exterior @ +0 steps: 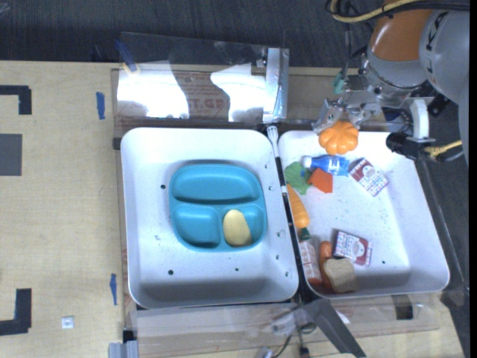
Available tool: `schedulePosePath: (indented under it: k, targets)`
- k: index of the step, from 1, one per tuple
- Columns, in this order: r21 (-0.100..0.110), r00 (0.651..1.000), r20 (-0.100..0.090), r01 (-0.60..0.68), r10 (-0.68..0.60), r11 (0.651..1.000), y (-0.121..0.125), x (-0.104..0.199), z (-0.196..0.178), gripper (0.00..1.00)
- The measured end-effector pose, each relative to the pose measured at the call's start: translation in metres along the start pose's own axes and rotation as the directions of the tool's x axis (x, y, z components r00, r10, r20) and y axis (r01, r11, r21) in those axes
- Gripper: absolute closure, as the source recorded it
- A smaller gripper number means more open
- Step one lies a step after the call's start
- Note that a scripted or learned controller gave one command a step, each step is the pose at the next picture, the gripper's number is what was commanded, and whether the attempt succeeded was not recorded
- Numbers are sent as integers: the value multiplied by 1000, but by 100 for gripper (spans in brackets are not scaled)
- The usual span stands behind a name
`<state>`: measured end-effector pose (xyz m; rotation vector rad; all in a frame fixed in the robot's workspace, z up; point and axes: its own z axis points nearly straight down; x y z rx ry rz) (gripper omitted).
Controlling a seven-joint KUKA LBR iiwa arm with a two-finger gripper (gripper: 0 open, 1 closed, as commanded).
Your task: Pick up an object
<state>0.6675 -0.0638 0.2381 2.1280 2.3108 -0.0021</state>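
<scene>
Gripper [344,118] at far edge of right bin [417,222], fingers closed on small orange pumpkin [338,137], which hangs just below them. Pumpkin roundish, no clear long axis; sits above blue-capped bottle [326,164] & green/orange bits. Judgement: grasp made, next = lift straight up.

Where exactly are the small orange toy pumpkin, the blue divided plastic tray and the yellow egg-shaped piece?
small orange toy pumpkin [339,137], camera view, middle of its ribbed body.
blue divided plastic tray [200,186], camera view, floor of its long upper compartment.
yellow egg-shaped piece [237,227], camera view, centre of its rounded top.
</scene>
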Motion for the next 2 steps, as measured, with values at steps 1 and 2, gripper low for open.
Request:
schedulePosePath:
  k: [1, 2]
  targets:
    - [9, 969, -5, 247, -247, 969, -12, 58, 58, 100]
    - [5, 929, -5, 371, -371, 929, -31, 120, 52, 100]
